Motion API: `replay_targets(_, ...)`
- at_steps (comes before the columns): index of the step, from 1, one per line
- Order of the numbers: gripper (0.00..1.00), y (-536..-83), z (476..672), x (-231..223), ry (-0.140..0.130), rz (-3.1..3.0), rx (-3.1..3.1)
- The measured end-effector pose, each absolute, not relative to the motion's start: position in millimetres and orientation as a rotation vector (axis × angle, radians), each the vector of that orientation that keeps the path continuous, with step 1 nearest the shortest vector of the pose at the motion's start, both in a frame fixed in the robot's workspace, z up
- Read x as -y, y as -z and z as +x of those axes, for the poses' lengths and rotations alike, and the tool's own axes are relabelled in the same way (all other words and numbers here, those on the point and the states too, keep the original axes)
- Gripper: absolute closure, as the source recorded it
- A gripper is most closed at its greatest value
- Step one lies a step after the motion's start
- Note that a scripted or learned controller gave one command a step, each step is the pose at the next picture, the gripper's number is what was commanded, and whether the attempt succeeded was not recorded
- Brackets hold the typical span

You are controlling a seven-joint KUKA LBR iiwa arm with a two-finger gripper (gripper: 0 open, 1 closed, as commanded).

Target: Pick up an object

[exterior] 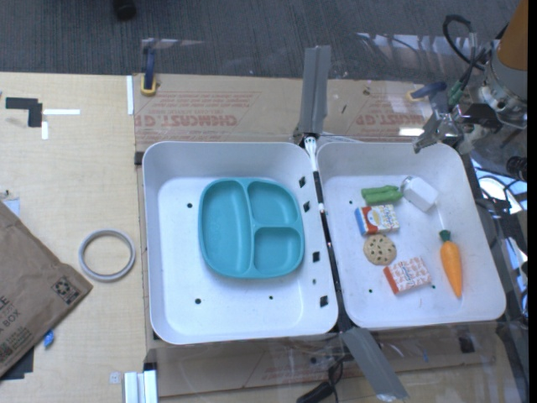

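White plastic bins, two side by side on a wood-toned bench (67,183). Left bin (168,300) with a smooth teal divided plate (251,227). Right bin (478,300) with small toy foods — green pod (382,195), white block (419,194), two printed cartons (377,219) (407,274), speckled round cookie (379,249), tapered orange carrot (452,264). Pincer (436,128) high over that bin's far rim, carrying nothing; spread or pressed together — impossible to tell. Step in hand: the approach, grasp not begun. Next: down over one item, squarely. Carrot well apart from its neighbours, likely easiest.
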State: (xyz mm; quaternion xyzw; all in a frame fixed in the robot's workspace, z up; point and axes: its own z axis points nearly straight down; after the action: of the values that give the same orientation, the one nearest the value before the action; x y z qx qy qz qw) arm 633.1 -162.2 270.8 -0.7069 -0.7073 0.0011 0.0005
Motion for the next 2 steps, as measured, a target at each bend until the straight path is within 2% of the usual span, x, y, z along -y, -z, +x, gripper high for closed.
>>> replay_targets(1,0.0,-151,613.7,125,-0.003,-2.109,2.327)
replay_targets(2,0.0,-92,598.1,112,-0.002,-1.894,2.505)
